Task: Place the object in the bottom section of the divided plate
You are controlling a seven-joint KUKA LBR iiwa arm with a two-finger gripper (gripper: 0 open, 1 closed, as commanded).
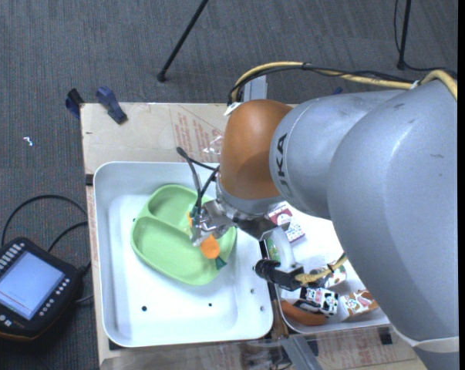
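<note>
Gripper hangs over the green divided plate in the left bin — an orange object just beneath; whether it grips, I cannot tell.

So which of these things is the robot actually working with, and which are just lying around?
Part of the job:
- green divided plate in the left bin
- small orange object over the plate's right side
- gripper, just above that object

Just lying about:
- toys and small cartons in the right bin
- handheld control pad on the floor
- blue clamp at the bench corner
</note>
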